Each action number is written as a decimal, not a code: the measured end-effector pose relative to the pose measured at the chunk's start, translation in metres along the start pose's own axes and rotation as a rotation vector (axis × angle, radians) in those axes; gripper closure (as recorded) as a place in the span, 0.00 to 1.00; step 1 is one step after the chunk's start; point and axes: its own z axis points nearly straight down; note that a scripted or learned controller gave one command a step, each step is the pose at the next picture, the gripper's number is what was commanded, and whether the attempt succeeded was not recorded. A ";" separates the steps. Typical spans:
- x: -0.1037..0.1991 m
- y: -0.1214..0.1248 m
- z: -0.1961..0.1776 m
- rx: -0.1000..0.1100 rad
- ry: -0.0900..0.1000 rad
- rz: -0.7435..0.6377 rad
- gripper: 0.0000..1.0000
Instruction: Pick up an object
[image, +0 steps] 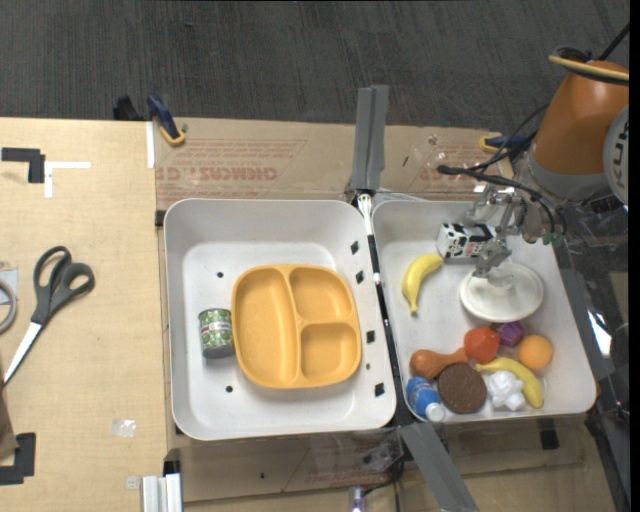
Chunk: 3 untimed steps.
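Front of right bin (575, 400): blue-capped bottle (424, 396), brown disc (462, 387), toy foods.
Task thing: black-and-white toy (464, 240), upper middle of right bin, long axis roughly left-right, beside gripper (497, 243).
Jaws: cannot tell.
Banana (418, 279): lengthwise up-down, curved.
Left bin (185, 330): yellow tray (297, 325), green can (215, 332), label unreadable.
Cardboard print (228, 172): mirrored, illegible.
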 end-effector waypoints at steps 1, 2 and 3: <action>0.059 -0.013 0.007 0.001 -0.029 0.067 0.00; 0.047 0.022 0.011 0.004 -0.017 0.192 0.00; 0.015 0.077 0.009 -0.001 -0.008 0.123 0.00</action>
